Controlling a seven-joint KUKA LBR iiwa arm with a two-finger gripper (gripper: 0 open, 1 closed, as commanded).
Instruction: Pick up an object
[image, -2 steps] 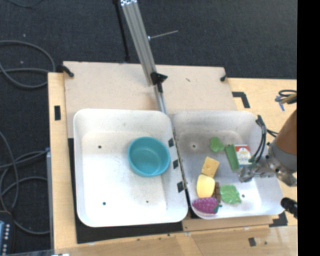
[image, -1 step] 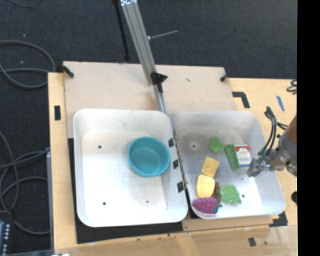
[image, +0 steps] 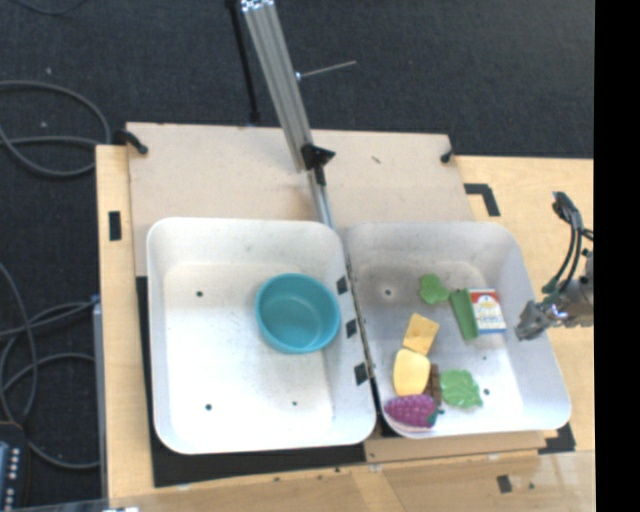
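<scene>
Toy food pieces (image: 432, 365) lie clustered in the right bin (image: 520, 262), well apart from the teal bowl (image: 297, 312); gripper (image: 532, 322) at that bin's right rim, grip state unreadable

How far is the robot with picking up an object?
Nothing looks picked up yet. The hand sits at the right bin's right rim, beside the small carton. The toys, including the purple grapes, lie in the bin. The whole pick is left.
</scene>
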